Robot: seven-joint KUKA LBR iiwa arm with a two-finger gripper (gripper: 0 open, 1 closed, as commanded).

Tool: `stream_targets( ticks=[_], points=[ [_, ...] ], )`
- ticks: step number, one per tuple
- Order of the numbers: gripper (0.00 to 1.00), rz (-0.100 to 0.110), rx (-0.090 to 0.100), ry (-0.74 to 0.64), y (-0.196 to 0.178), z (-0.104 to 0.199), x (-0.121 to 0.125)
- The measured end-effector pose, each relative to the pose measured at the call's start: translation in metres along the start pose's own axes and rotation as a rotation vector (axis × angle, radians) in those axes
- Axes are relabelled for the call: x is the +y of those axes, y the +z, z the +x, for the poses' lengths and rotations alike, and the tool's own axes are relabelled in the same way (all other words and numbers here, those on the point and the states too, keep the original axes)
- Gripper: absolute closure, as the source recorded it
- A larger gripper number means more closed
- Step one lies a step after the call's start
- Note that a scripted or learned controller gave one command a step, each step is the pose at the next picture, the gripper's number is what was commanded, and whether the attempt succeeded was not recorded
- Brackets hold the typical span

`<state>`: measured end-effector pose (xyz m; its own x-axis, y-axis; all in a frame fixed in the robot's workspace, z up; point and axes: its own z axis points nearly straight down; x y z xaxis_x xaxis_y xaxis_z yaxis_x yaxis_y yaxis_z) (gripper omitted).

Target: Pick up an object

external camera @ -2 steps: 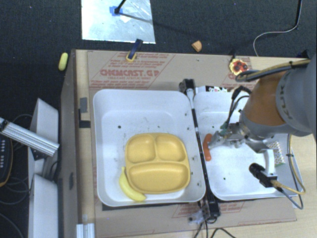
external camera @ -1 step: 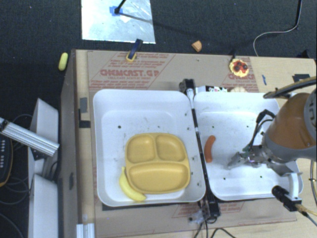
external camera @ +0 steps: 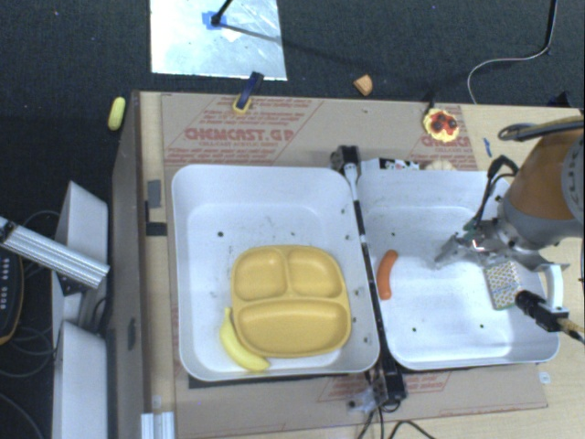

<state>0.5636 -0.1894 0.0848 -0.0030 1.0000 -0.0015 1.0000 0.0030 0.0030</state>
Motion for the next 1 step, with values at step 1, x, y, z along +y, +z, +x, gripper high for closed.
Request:
stream_targets(
  ticks=[1],
  points=[
    [0.00,-0.003,-0.001,-0.002,-0.0806,-0.0174,0.0829]
  ],
)
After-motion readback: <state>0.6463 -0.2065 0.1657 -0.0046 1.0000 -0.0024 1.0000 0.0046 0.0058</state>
